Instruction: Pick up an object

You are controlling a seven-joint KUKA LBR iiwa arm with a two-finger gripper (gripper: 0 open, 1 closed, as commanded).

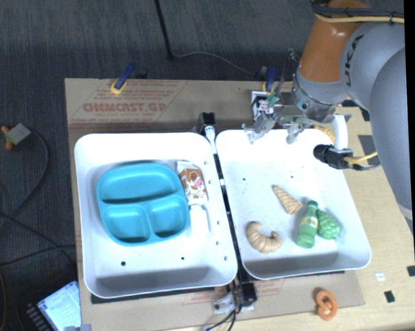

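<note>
The right bin (pixel 346 189) holds a tan croissant (pixel 263 238), a beige cone (pixel 286 198), a green bottle (pixel 307 225) and a green broccoli-like piece (pixel 327 225) touching the bottle. In the left bin (pixel 84 167) lie a blue divided tray (pixel 142 202) and a small brown-and-white packet (pixel 192 184). My gripper (pixel 271 133) hangs over the far edge of the right bin, open, with nothing between its fingers (pixel 253 132). It is well above and behind the cone.
An orange ring-shaped item (pixel 326 304) lies on the bench in front of the right bin. A blue clamp (pixel 123 78) sits at the board's far left corner. The arm's grey body (pixel 385 71) covers the right side. Cables run across the floor at left.
</note>
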